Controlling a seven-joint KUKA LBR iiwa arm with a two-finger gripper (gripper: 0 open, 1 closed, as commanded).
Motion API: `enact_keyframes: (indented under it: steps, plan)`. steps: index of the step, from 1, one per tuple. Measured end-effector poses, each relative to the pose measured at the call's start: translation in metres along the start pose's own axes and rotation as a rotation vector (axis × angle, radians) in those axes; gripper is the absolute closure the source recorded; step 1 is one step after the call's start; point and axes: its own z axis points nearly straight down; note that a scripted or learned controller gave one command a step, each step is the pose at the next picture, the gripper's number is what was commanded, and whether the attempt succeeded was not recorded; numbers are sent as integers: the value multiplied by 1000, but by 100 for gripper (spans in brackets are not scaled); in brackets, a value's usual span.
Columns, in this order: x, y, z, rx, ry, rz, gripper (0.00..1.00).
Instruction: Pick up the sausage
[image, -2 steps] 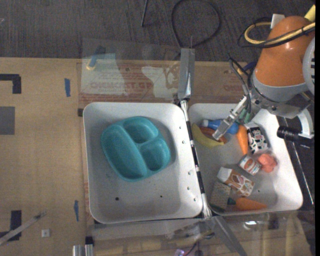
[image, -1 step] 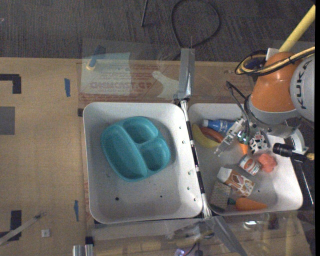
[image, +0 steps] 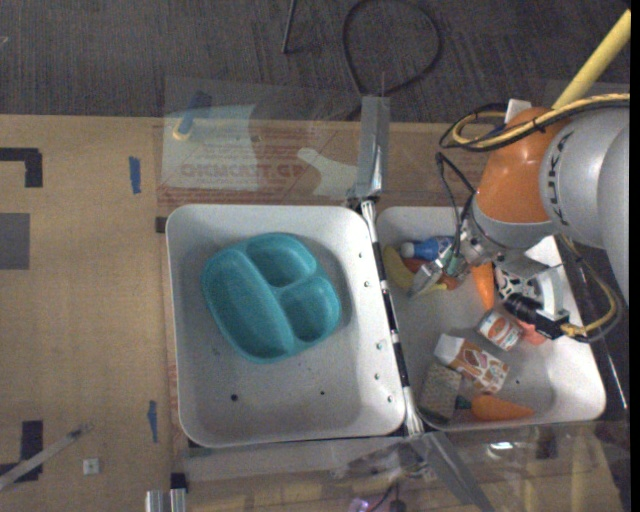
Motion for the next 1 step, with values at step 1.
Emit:
enact_keyframes:
  steps: [1]
  plan:
    - [-22,22,-1,64,51,-20,0]
